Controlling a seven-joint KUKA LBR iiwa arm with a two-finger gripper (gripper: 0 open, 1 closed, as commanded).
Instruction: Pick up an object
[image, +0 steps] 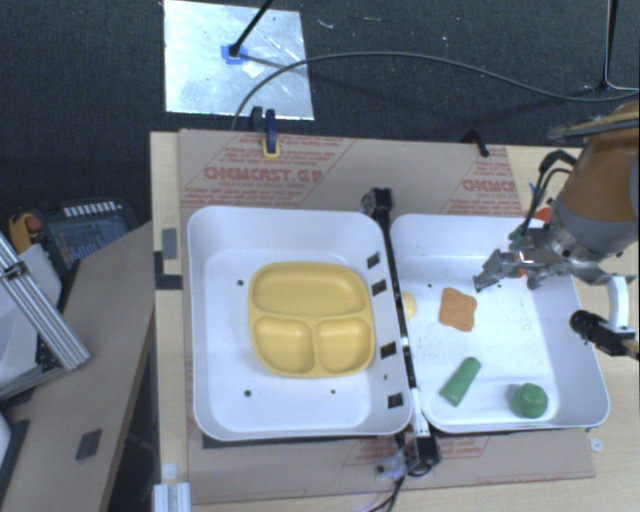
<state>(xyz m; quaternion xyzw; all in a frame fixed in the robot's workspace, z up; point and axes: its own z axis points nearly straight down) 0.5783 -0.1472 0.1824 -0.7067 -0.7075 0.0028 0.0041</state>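
- Gripper (510, 268) is hovering over the right bin (585, 330), at about 1 o'clock within it, arm coming in from 3 o'clock.
- Fingers are looking spread apart with nothing between them; view is blurry there, so width is only a rough read.
- Closest candidate: the orange piece (457, 309), lying flat just at 8 o'clock of the gripper, apart from it, not touching.
- Green cylinder (460, 381) is lying tilted at 6 o'clock of the orange piece, well apart from the gripper.
- Green round thing (529, 400) is sitting at 5 o'clock in the right bin, near the front wall.
- A small yellow thing (408, 303) is peeking at the right bin's 9 o'clock wall; mostly hidden, cannot tell what it is.
- Step in hand, judged: approaching, nothing picked yet.
- Doing it well: centring over one object before descending; orange piece is flat and low, so fingers are needing to go right down to the bin floor and straddle its narrow side.
- Green cylinder probably easier: closing across its short axis, not along its length.
- Staying off the bin walls and the divider clips.
- Counts: two white bins; one yellow tray (310, 318) with three compartments in the left bin (215, 300); one orange piece; two green things; one partly hidden yellow thing.
- Both bins are resting on the desk (165, 160).
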